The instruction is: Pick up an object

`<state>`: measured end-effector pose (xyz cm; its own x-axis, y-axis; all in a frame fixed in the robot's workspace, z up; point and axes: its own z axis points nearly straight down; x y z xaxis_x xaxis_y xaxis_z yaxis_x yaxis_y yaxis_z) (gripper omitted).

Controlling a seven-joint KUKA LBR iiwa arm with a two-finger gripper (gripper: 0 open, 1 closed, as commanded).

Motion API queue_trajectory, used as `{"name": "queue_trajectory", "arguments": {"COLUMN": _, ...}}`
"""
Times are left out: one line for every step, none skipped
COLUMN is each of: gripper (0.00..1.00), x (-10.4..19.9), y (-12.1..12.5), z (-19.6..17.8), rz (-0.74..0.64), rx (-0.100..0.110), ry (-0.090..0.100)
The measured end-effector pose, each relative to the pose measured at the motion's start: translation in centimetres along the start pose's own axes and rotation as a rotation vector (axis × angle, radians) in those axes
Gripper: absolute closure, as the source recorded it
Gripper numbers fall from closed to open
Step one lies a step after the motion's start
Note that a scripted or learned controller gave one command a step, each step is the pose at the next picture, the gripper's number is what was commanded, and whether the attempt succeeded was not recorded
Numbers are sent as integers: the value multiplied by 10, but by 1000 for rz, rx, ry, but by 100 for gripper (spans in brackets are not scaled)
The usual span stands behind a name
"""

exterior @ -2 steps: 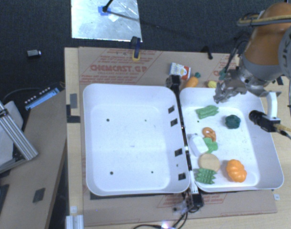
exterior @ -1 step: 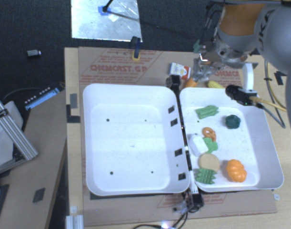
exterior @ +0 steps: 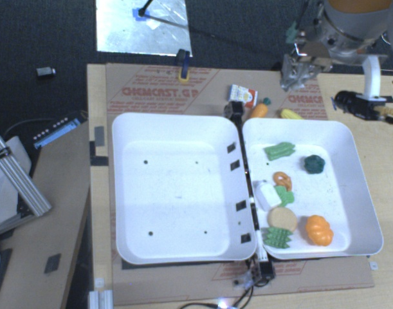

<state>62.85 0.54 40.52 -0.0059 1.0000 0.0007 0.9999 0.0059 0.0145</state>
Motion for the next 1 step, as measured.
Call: {"name": "queue_trajectory", "arguments": {"gripper": 100, "x": 32, "y": -12, "z": -35, "rz": -2, "rx": 9, "ry": 1}}
